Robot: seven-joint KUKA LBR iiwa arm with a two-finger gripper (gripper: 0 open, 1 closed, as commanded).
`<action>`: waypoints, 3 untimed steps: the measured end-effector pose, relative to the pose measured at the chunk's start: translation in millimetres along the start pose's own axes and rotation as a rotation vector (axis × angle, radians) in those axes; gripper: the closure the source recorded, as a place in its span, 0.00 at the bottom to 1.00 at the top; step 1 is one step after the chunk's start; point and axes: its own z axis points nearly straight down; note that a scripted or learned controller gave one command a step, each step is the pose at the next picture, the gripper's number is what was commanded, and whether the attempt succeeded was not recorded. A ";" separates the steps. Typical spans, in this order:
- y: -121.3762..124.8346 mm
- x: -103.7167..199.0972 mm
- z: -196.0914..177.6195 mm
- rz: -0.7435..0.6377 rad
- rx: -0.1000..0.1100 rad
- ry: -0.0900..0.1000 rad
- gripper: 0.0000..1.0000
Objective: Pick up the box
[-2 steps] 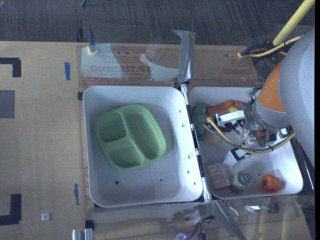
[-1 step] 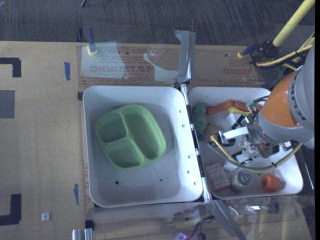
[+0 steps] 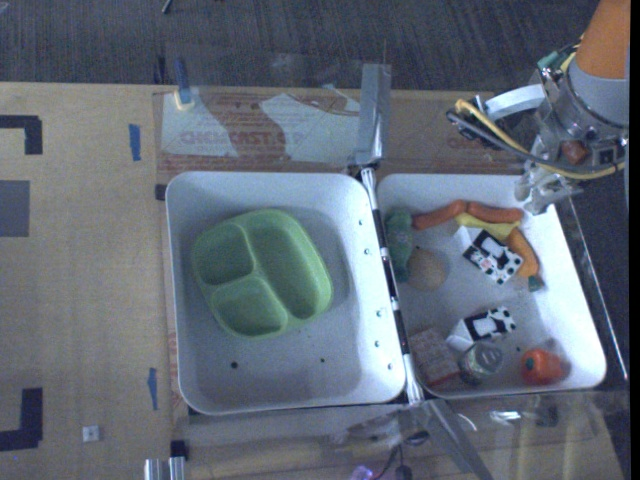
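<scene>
In the right bin [image 3: 580,298], a black-and-white patterned box [image 3: 492,255] lies tilted near the far side, and a smaller one [image 3: 490,323] sits closer to the front. A tan speckled box [image 3: 432,354] lies flat at the bin's front left corner. My gripper [image 3: 539,192] hangs over the far right corner of that bin, up and to the right of the larger patterned box and apart from it. Nothing shows in the gripper.
Around the boxes lie orange sausage-like pieces [image 3: 468,213], a yellow-orange piece [image 3: 522,250], a round tan item [image 3: 428,268], a green item [image 3: 399,238], a metal can [image 3: 481,361] and an orange fruit [image 3: 542,365]. The left bin [image 3: 190,368] holds a green divided plate [image 3: 262,272].
</scene>
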 end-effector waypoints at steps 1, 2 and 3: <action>-41.8 -13.4 138.0 -0.010 0.002 -0.002 1.00; -16.8 -63.7 213.6 -0.031 0.000 0.003 1.00; -51.0 -28.1 -29.2 -0.034 -0.001 0.000 1.00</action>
